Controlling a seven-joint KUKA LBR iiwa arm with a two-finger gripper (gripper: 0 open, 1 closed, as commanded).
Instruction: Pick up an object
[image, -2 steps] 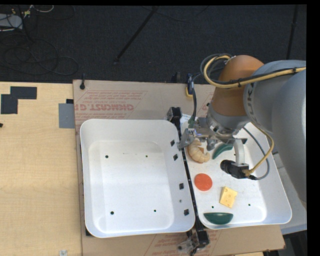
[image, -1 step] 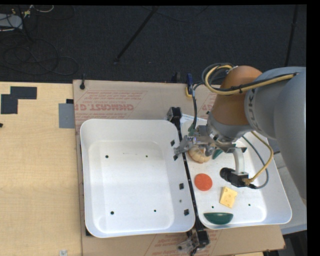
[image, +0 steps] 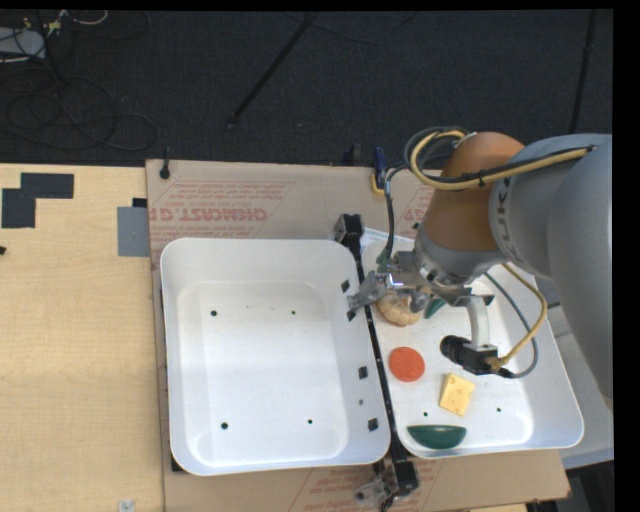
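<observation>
Nearest the front edge of the right-hand shallow white plastic bin (image: 560, 425) lies a dark green bowl-shaped piece (image: 437, 435), and just behind it a small yellow wedge like a block of cheese (image: 457, 394). A flat red-orange disc (image: 406, 364) sits a little further back, close to the divider between the bins. Beyond the disc, a pale tan, bun-like lump (image: 400, 313) rests against that same inner wall, and the grey arm's pincer (image: 403, 288) hangs right over it, reaching in from the right. Whether the pincer is spread or closed, I cannot tell from here, and nothing shows that it has hold of the lump. The left-hand white bin (image: 180, 300) stands beside it on the cardboard-covered wooden table (image: 80, 350).

The lump looks like the chosen target. A good grasp here would likely mean centring on it, coming down straight and keeping clear of the bin wall, since the lump's closeness to that wall could block one side of the pincer or nudge the lump away.
</observation>
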